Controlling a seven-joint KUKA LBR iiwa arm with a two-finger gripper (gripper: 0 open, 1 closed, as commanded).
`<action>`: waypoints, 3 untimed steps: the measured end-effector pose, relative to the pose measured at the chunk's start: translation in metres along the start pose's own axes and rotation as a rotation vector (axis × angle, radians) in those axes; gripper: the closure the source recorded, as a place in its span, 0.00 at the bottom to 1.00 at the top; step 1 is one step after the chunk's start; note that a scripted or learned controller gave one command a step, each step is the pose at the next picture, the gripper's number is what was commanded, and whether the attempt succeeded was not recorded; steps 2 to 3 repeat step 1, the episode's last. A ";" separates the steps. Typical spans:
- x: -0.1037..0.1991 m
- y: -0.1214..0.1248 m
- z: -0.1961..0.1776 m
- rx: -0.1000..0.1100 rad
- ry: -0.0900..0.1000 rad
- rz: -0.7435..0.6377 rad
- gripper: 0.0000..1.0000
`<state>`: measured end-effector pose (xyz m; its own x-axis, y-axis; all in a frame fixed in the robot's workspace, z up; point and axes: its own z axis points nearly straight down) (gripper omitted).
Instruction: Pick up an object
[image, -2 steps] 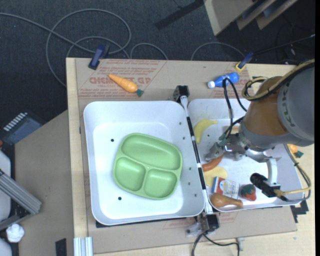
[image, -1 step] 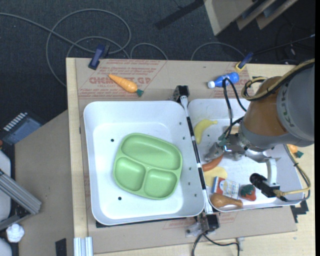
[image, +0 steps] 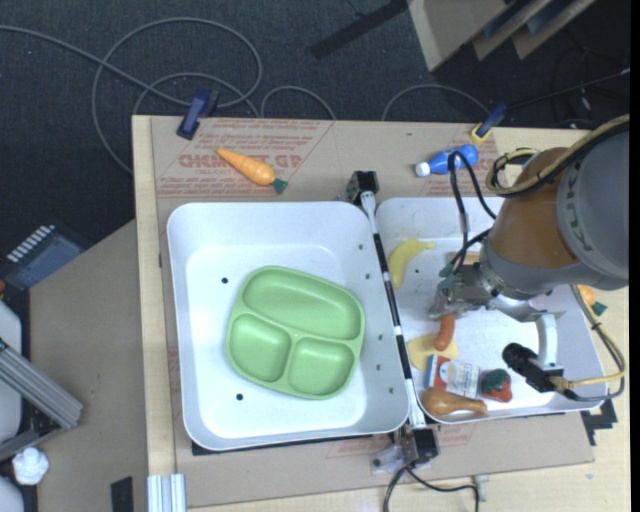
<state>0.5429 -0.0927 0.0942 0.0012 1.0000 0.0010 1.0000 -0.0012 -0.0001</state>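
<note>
Cardboard-topped bench (image: 300, 140) spans most of the frame, with two white bins on it side by side. Left bin (image: 200, 250) sits centre-left and holds a green three-compartment plate (image: 296, 332), lying flat at a slight angle. Right bin (image: 425, 215) is at right, largely covered by the arm (image: 560, 225), grey with an orange band, reaching in from the right edge. Gripper (image: 455, 295) is low over the middle of the right bin; can't tell if it's open or closed, and nothing is visibly between it.

Right bin contents: yellow banana (image: 405, 257) in the upper left part, near the divider. Small red-orange sausage-shaped item (image: 444, 331) just below the gripper. Yellow wedge (image: 420, 349) beside it. Red-and-white packet (image: 456, 376) lower down, green-and-red item (image: 496, 383) just right of it. Brown pear-shaped item (image: 452, 404) along the bottom wall.

Outside the bins, top of bench: orange toy carrot (image: 249, 167) upper left, blue-and-white bottle (image: 445, 161) upper right.
</note>
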 end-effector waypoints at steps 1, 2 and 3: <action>0.062 0.055 -0.091 -0.003 0.000 -0.003 1.00; 0.062 0.055 -0.091 -0.003 0.000 -0.003 1.00; 0.062 0.055 -0.091 -0.003 0.000 -0.003 1.00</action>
